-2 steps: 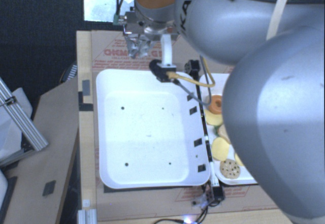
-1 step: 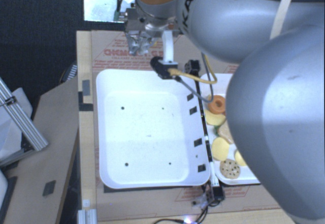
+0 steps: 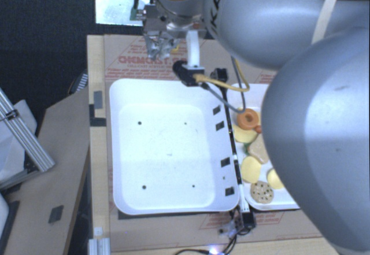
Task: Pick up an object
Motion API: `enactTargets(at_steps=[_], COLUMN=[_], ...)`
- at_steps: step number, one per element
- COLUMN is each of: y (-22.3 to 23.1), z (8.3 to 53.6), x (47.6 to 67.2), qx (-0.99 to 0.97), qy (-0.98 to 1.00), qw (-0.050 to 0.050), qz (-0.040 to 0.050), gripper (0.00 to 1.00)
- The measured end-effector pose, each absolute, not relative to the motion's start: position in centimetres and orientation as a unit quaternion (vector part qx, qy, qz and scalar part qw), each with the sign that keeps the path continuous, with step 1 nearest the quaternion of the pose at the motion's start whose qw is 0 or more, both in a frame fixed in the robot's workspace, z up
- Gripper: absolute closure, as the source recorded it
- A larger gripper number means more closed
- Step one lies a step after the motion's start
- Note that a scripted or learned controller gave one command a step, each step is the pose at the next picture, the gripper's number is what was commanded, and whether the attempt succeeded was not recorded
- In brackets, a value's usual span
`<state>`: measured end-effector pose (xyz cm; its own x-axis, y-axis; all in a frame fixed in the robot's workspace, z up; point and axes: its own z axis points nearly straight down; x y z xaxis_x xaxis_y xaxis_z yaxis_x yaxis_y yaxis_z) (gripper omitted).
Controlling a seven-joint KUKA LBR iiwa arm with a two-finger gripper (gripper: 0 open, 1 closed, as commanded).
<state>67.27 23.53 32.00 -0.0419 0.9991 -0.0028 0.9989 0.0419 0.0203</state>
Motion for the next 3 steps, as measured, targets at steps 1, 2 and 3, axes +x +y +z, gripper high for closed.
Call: enactTargets(at_steps=[1, 2, 3], y=[23.5, 23.5, 23.6], z=[33.1, 34.2, 35.4], x=[67.3, 67.4, 67.4], qx=[0.690, 0.689, 0.687], qy=[0.723, 0.725, 0.726], qw=[0.009, 0.010, 0.012], qz=[0.0069, 0.0077, 0.0085], gripper=[1.00, 1.00, 1.00])
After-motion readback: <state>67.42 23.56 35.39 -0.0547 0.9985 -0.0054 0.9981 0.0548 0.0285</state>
